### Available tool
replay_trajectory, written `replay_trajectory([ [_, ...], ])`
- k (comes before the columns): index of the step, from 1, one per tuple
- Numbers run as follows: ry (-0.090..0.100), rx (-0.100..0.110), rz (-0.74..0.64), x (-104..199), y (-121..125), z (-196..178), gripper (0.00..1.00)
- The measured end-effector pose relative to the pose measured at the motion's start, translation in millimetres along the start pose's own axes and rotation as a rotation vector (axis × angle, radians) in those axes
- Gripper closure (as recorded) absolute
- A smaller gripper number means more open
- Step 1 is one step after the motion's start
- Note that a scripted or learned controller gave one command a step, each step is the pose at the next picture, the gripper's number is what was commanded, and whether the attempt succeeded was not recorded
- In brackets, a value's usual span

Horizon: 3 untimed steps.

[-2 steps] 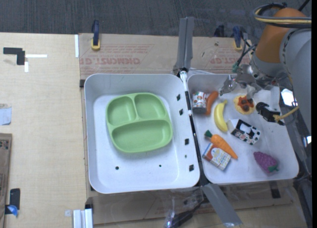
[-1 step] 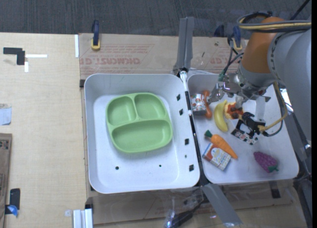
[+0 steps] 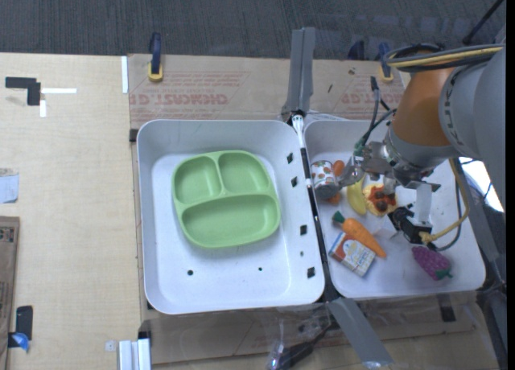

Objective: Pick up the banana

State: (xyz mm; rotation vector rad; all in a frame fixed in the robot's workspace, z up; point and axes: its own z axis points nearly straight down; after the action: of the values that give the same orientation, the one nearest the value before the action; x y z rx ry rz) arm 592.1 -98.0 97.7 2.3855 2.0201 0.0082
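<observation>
The banana (image 3: pixel 356 198) is a short yellow piece lying in the right bin (image 3: pixel 463 268), near the bin's left-centre. My gripper (image 3: pixel 360 170) hangs just above the banana's far end, below the grey wrist and the orange band. The wrist and cables hide the gap at the gripper's tip. I see nothing lifted off the bin floor.
Around the banana lie a small can (image 3: pixel 323 174), a red and yellow toy (image 3: pixel 379 196), a carrot (image 3: pixel 361 232), a small carton (image 3: pixel 352 253) and purple grapes (image 3: pixel 431 263). The left bin (image 3: pixel 161 272) holds a green divided plate (image 3: pixel 227 198). A metal divider (image 3: pixel 302 79) stands between the bins.
</observation>
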Motion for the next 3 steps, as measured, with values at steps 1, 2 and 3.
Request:
replay_trajectory([
  [1,-0.002,0.001,0.005,-2.6,1.1,-7.3,1.00],
  [2,-0.003,0.001,0.004,-2.5,1.1,-7.3,0.00],
  [3,-0.003,0.002,0.007,-4.1,2.2,-14.7,1.00],
])
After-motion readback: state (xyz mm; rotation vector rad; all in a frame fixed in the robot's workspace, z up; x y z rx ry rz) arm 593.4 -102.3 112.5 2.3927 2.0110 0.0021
